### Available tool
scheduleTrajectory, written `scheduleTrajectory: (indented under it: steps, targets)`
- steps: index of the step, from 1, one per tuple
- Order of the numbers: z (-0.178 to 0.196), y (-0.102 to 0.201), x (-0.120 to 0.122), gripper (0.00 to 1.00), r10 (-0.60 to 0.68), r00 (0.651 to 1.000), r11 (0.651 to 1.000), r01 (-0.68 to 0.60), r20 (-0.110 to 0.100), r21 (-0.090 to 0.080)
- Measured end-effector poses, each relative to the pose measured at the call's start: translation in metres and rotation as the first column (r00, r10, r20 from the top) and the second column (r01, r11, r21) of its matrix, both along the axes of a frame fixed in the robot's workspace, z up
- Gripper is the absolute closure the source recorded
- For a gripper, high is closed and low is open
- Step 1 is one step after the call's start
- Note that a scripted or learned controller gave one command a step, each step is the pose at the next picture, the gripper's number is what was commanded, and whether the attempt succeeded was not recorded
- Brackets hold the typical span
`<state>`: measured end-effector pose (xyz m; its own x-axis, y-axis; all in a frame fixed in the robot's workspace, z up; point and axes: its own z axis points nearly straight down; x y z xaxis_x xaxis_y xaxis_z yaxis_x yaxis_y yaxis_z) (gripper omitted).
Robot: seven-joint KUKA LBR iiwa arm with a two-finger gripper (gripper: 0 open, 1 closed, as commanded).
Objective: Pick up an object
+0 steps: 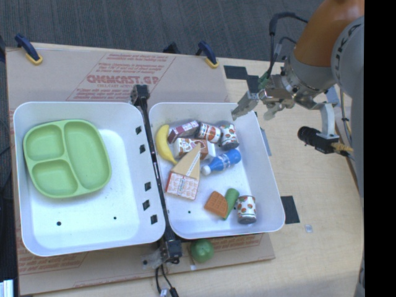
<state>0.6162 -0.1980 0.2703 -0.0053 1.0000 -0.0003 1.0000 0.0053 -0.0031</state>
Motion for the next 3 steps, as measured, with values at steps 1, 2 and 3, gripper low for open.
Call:
scheduleTrajectory:
  steps: [1, 2, 3]
  targets:
    - [-0.179, -0.013, -0.025, 0.00, 0.001, 1.000, 1.000, -0.001, 0.000, 0.000]
    - [-0.168, -0.013, -0.025, 1.00, 0.005, 1.000, 1.000, -0.005, -0.001, 0.000]
    - [0.003, 0.036, -0.032, 1.00, 0.001, 1.000, 1.000, -0.001, 0.005, -0.001]
